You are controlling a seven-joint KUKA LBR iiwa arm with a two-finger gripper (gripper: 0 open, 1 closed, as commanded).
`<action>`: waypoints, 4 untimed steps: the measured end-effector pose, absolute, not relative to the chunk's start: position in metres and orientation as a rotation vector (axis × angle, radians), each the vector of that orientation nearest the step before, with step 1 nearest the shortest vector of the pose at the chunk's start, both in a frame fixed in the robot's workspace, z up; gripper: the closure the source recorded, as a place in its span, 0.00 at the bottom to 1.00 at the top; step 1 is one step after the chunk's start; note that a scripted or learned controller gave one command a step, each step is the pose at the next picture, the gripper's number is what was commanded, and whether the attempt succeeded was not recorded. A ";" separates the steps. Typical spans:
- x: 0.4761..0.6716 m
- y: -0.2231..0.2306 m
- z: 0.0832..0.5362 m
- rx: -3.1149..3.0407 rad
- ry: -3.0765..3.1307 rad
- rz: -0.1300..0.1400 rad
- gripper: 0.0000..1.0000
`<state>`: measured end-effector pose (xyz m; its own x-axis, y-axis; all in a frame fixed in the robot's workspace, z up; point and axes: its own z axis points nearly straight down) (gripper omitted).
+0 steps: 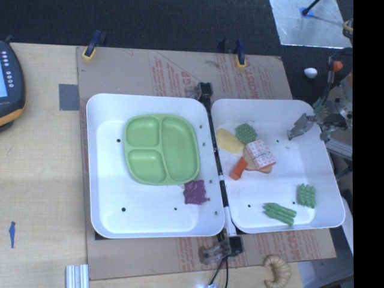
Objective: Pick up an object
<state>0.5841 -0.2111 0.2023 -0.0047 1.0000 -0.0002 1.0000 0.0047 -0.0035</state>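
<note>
So the arm barely pokes in at the right edge of the frame, a bit above the middle, and what shows is mostly dark grey metal parts with a small orange bit higher up. Its two-finger gripper (298,129) hangs over the upper right corner of the right shallow white bin (336,179), its grey tip slanting down and to the left toward the bin floor. Whether the fingers are spread or closed can't be told from this angle, and nothing is visibly between them.

The stuff to pick from sits well apart from the gripper. Near the bin's left side is a little pile: a pale yellow rounded lump (228,141), a green ridged piece (245,132) touching its upper right, a small white carton with red print (259,154) just below that, and an orange carrot-like stick (239,168) poking out to the lower left under the carton. Lower right in the same bin lie a small green ridged chunk (306,195) and a long green bean-like pod (279,212), near each other but not touching.

The left white bin (96,179) holds a light green three-compartment plastic plate (162,149) in its upper middle, with a crumpled purple piece (195,192) just off the plate's lower right corner.
</note>
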 end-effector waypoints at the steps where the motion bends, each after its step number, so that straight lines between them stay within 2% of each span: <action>1: 0.643 -0.157 0.188 -2.207 -2.234 0.000 0.00; 2: 0.626 -0.124 0.087 -2.206 -2.224 0.009 0.00; 3: 0.625 -0.121 0.092 -2.209 -2.227 0.008 0.00; 4: 0.658 -0.131 0.093 -2.214 -2.231 0.000 0.00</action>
